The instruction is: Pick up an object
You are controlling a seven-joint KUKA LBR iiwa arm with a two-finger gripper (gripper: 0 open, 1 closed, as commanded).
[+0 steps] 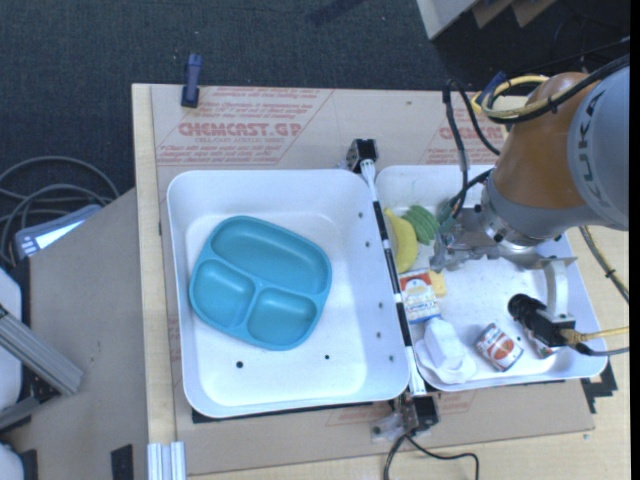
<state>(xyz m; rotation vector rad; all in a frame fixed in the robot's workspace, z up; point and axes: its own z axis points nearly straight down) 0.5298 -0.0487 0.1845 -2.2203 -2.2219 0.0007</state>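
Camera view: the hand, its state impossible to tell, hovers beside the banana; crowded against the small carton, a grasp could slip.

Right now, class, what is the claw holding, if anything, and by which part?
It cannot be told: the claw is low in the right bin beside the banana, its tips obscured.

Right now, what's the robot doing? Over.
Pincer low in right bin, beside banana. Nothing seen grabbed. Carton, can close by.
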